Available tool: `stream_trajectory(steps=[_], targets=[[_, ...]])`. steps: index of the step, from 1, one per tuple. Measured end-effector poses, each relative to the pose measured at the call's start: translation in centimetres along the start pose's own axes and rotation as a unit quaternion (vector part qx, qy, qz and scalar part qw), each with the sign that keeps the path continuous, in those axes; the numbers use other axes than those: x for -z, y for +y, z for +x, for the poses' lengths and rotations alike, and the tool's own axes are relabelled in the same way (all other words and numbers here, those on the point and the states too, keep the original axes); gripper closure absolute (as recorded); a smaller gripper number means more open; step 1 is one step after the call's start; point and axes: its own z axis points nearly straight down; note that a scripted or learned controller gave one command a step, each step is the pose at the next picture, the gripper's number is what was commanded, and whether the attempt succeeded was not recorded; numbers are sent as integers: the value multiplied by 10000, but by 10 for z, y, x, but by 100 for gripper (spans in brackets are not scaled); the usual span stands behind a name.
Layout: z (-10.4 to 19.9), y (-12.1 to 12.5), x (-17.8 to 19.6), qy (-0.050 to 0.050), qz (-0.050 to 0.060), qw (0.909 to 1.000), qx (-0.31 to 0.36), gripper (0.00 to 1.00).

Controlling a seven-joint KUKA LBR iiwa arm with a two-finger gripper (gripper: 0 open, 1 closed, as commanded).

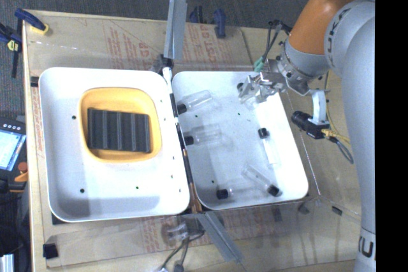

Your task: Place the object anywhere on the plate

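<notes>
right bin [290, 165]: clear vials with black caps, one lying lengthwise [268, 146] near its right wall, others toward the near rim. tool [258, 87]: over that bin's far right corner; grip state cannot be told. plate [121, 121], yellow-rimmed, dark ribbed centre: in the left bin [57, 181], well left of the tool.
</notes>
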Motion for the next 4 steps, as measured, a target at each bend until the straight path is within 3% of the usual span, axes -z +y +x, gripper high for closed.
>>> stream_trajectory(steps=[1, 2, 3, 4], targets=[[56, -13, -13, 0, 20, 9932, 1166, 100], [132, 10, -12, -12, -7, 9763, 2165, 100], [161, -22, -13, -8, 8, 9410, 3385, 100], [189, -50, -13, -6, 9, 9076, 4198, 100]])
